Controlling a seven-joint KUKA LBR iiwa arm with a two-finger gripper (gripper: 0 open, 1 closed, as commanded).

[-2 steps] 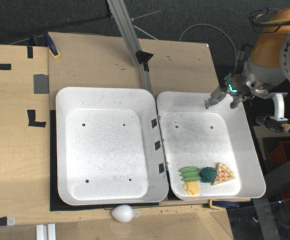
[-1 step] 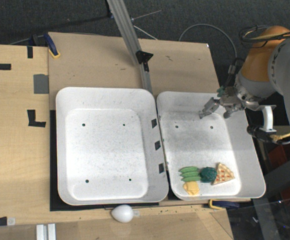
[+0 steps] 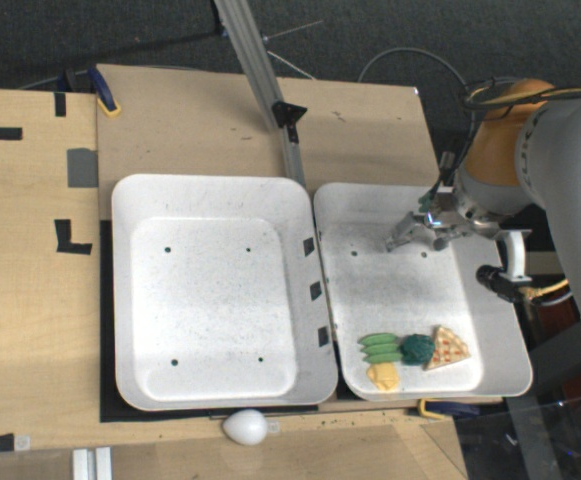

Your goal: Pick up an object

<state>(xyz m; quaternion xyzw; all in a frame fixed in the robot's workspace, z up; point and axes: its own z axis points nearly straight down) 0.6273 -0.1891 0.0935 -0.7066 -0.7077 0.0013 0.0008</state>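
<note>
Several toy foods lie in the near corner of the right bin (image 3: pixel 490 368): a green pea pod (image 3: pixel 378 345), a dark green broccoli piece (image 3: pixel 416 348), a pizza slice (image 3: pixel 449 349) and a small yellow piece (image 3: pixel 383 375). My gripper (image 3: pixel 418 241) hangs over the far part of that bin, well behind the toys. Its fingers stand open with nothing between them.
The left bin (image 3: pixel 210 190) sits beside the right one, with black clips along the shared edge. A white egg-shaped object (image 3: pixel 245 427) rests on the bench in front of the left bin. A grey metal pole (image 3: pixel 260 63) slants in from the back.
</note>
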